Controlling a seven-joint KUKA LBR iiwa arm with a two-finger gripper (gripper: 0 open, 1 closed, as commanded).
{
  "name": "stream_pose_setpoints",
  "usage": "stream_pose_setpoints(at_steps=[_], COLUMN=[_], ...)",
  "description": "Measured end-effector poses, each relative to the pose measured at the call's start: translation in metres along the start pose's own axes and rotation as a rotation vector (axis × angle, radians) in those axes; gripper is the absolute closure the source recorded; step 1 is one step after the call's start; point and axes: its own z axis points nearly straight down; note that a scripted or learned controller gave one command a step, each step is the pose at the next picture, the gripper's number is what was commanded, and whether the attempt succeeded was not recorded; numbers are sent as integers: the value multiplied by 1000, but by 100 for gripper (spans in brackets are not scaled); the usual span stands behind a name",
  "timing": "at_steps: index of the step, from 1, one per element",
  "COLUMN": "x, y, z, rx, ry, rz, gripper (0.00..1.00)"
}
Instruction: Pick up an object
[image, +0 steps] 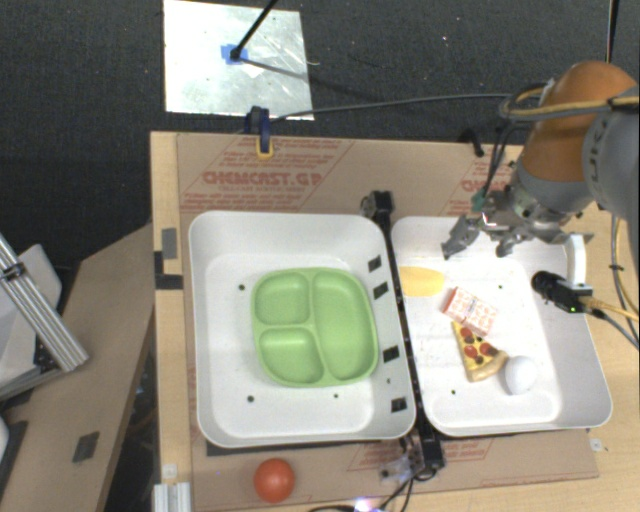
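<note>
- Your gripper (482, 244) has its jaws spread apart and nothing sits between them; you can see one finger (458, 243) angled toward the left and the other toward the right.
- It hangs over the far part of the right bin (585, 400), close to that bin's back wall, with bare white floor beneath it.
- The nearest thing you could pick is the yellow piece (421, 282), which lies flat just in front of the gripper and to its left, close to the wall shared with the other bin.
- Just nearer to you than that is the red-and-white packet (470, 310), lying at a tilt near the middle of the bin.
- The toy pizza slice (480, 352) touches the packet's near edge or lies just beside it; you cannot tell which from this angle.
- The white ball (520, 375) rests right against the pizza slice's crust end, toward the near right corner.
- All four things lie apart from the gripper.
- The grey arm (610, 170) with its orange band (580, 105) comes in from the right, above the bin's far right corner.
- The left bin (215, 300) holds a green divided plate (315, 325), set near its middle.
- Outside both bins, a red ball (273, 480) sits on the bench (300, 165) in front of the left bin.
</note>
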Motion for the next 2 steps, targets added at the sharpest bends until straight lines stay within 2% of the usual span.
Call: stream_pose_setpoints(at_steps=[1, 2], x=[0, 8], y=[3, 3], z=[-7, 38], rx=[-12, -9], ry=[-1, -1], rz=[-2, -4], gripper=[0, 0])
